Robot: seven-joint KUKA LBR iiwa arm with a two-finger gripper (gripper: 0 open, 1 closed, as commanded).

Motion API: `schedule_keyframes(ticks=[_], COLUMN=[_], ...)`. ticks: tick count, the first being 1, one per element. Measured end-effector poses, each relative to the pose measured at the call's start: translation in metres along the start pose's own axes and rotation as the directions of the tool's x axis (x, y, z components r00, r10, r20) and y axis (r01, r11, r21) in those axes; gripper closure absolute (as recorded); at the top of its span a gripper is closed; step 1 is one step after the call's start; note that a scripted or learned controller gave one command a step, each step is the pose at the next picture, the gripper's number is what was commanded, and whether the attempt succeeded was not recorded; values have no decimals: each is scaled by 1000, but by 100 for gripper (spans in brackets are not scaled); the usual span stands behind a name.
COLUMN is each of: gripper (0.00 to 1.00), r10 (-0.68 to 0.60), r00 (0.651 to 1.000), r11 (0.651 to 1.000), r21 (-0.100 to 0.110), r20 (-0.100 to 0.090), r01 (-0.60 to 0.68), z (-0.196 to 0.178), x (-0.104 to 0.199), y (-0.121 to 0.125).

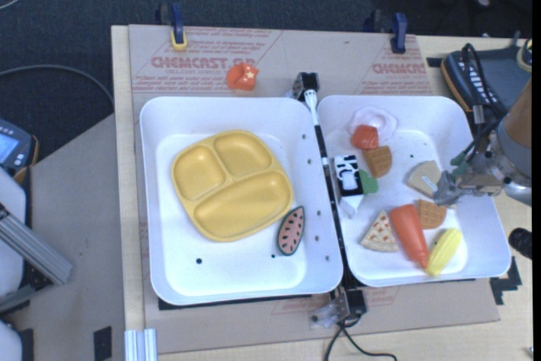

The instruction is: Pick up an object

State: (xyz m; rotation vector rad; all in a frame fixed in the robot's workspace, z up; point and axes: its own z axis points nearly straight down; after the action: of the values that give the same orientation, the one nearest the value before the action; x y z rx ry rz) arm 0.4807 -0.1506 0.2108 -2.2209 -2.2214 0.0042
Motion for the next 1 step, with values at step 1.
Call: schedule_keyframes(ticks=[1], gripper=[100], r10=[0], r00=[1000], r11=[1000], r21=[0], r20=[1], r01=[0], z=[-8], x=[0], y=[1])
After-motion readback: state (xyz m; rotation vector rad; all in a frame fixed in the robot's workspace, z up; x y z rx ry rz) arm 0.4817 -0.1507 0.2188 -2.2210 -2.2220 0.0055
